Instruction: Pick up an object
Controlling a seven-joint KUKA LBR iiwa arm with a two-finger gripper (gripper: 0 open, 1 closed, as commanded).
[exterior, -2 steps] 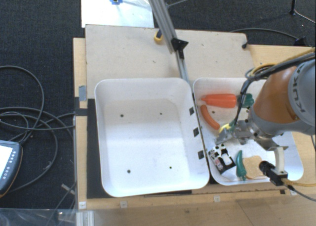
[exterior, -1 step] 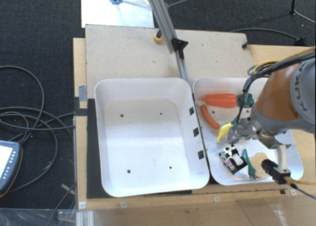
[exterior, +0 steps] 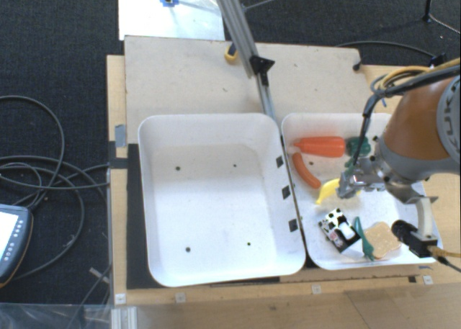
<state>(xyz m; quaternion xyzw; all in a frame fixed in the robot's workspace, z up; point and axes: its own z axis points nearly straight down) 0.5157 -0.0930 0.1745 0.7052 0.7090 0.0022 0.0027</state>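
Tabletop (exterior: pixel 187 75): your two white bins sit side by side near its front edge.
Left bin (exterior: pixel 155 176): bare white floor.
Right bin (exterior: pixel 317 127): carrot (exterior: pixel 322 146), orange sausage (exterior: pixel 305 169), banana (exterior: pixel 328 190), black-and-white block (exterior: pixel 338 229), tan sponge (exterior: pixel 382 240).
Gripper (exterior: pixel 351 183): over the banana; grip state you cannot tell.

Arm (exterior: pixel 425 133) cut off at right edge. Right bin (exterior: pixel 302 127) partly hidden beneath arm. Gripper (exterior: pixel 349 185) fingers too blurred to judge. Tablet (exterior: pixel 11 237) cropped at left edge.

The tan bench (exterior: pixel 187 75) bears two white bins (exterior: pixel 216 198), side by side, apparently touching.
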